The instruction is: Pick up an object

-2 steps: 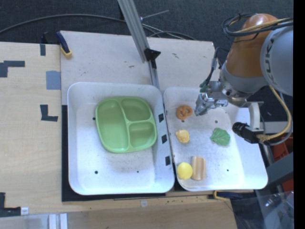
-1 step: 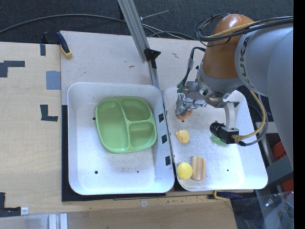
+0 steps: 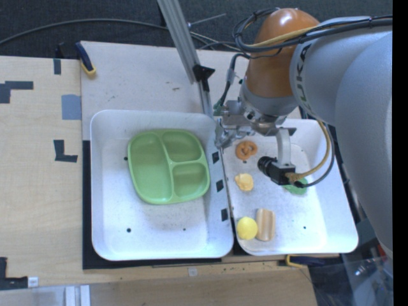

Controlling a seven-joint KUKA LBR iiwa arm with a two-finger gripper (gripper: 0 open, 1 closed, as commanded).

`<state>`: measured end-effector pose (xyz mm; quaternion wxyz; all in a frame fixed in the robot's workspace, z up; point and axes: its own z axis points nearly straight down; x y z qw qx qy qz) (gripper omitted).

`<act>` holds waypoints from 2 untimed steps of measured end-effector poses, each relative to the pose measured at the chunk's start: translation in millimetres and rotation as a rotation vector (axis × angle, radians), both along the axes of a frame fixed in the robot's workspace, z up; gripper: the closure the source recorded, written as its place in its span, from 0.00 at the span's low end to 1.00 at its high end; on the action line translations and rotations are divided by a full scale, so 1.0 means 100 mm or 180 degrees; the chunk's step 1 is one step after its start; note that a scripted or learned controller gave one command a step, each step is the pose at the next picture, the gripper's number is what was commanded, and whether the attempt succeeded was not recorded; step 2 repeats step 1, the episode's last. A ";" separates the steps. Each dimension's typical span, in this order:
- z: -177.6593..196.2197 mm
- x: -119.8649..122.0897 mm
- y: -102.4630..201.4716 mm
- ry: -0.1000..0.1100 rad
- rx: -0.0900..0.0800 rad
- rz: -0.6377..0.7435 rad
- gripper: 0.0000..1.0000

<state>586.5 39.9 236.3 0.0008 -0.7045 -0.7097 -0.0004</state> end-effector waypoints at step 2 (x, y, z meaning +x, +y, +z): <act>-0.14 0.15 0.52 0.0004 -0.0005 -0.0002 1.00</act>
